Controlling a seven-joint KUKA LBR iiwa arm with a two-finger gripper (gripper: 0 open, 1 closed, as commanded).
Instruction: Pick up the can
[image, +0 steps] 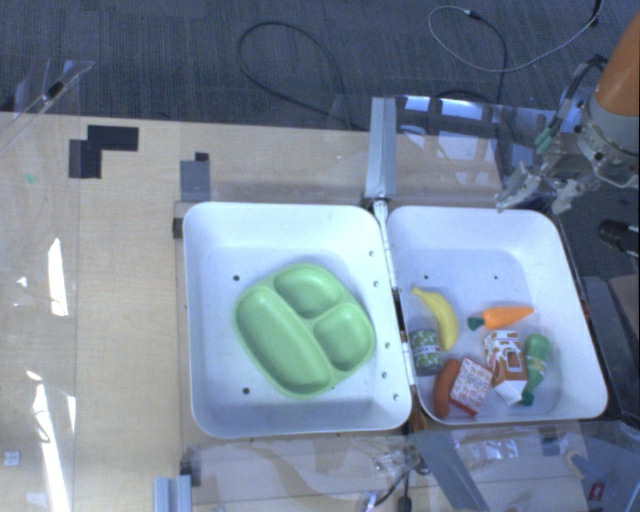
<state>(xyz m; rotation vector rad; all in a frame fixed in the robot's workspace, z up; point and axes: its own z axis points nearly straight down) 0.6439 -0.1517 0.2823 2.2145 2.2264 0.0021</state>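
On the far left the wooden bench (100, 300) lies bare but for some black marks near its back edge. Next comes the left bin (210, 400), and in it one green divided plate (305, 327) with three sections, lying flat in the middle. Just beyond the seam sits the right bin (470, 240), with everything crowded toward its near end. I count one can (426, 351), small with a green label, at the bin's left wall and touching the lower tip of one yellow banana (438, 314). Right of the can lies one red packet (462, 388), then one small carton (505, 358) with red and white print, one orange carrot (503, 316) above it, and one green bottle-shaped item (535, 362) at the far right. The gripper (535, 192) hangs above the right bin's back right corner, well apart from the can, its fingers spread a little with nothing between them.
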